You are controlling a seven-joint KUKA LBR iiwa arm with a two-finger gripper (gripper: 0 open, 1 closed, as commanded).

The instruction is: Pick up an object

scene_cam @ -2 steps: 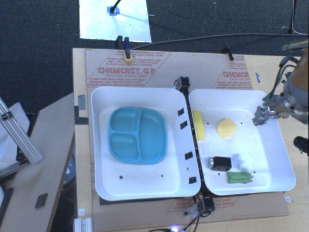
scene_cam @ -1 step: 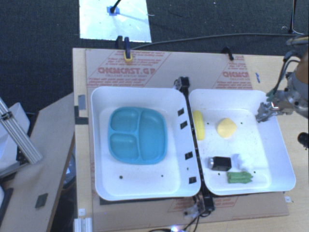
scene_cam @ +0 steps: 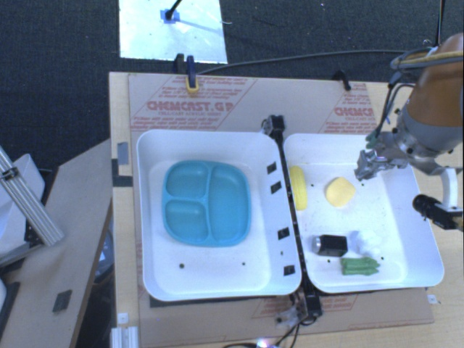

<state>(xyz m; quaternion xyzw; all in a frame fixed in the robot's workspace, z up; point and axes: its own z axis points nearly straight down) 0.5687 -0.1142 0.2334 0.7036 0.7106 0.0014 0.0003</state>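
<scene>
Pale yellow lump (scene_cam: 340,192) in right bin (scene_cam: 406,194), just left of and below hand (scene_cam: 367,167), nearest of the bin's items; finger state cannot be told.

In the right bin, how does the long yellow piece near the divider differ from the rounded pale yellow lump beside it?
The long yellow piece is narrow and stretched out, lying along the divider; the rounded pale yellow lump is compact and blob-like. The long piece is a stronger yellow, the lump paler. The lump lies closer to the gripper, the long piece farther from it. Both lie loose on the floor of the right white bin.
</scene>
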